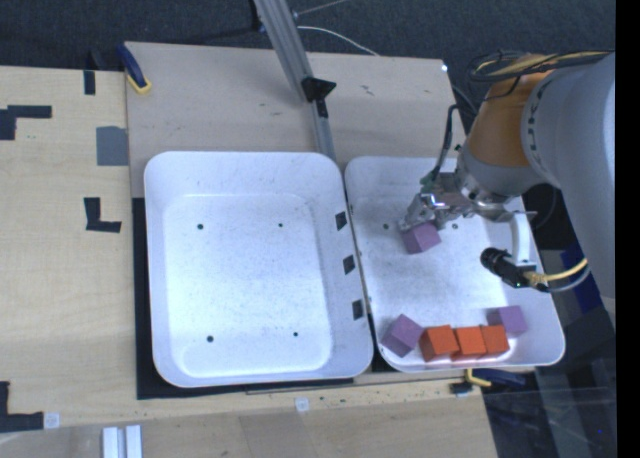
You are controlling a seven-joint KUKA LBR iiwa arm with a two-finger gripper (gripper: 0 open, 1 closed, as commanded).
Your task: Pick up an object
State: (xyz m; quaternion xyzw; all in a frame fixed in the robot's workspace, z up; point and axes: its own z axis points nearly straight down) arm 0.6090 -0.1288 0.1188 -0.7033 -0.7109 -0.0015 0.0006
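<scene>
The gripper [424, 214] hangs over the middle of the right bin [372, 196], its fingers clamped on a purple block [422, 238]. Well apart, along that bin's near edge, lie a second purple block [404, 332], three orange blocks [462, 342] and a small purple block [513, 319]. The left bin [170, 186] adjoins.
</scene>
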